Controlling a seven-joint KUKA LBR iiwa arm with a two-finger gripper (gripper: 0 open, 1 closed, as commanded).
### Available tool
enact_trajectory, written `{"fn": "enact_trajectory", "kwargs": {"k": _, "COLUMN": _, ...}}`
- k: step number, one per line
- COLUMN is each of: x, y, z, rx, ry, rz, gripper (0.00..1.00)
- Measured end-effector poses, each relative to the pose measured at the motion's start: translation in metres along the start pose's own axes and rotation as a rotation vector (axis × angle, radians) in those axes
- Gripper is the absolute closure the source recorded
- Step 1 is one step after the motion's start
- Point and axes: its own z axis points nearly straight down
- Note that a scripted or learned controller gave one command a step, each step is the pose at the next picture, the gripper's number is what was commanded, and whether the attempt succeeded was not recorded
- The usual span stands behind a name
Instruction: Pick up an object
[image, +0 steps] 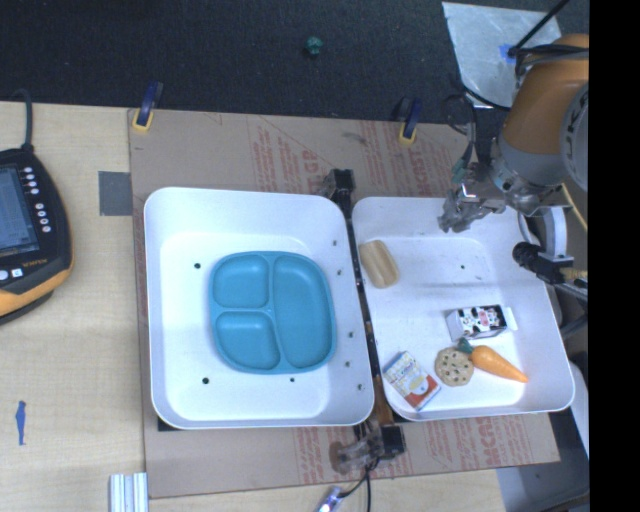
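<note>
The right bin (430, 290) holds several small items. A tan bread roll (379, 263) lies near its left wall. A small black-and-white packet (480, 321) sits toward the right. Below it are a round cookie (454, 367), an orange carrot (497, 364) and a small red-and-white packet (410, 380). My gripper (461, 213) hangs over the bin's far right corner, well away from every item, with nothing visibly in it. Its fingers are too small and dark to read.
The left bin (170, 300) holds a blue divided plate (272, 311). A black-and-orange teach pendant (25, 230) lies on the bench at far left. Clamps hold the cardboard sheet (250, 150) at the back edge. The arm (545, 110) enters from the upper right.
</note>
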Motion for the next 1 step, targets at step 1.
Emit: {"fn": "enact_trajectory", "kwargs": {"k": 1, "x": 0.0009, "y": 0.0000, "z": 0.0226, "rx": 0.002, "ry": -0.001, "rz": -0.002, "gripper": 0.00}}
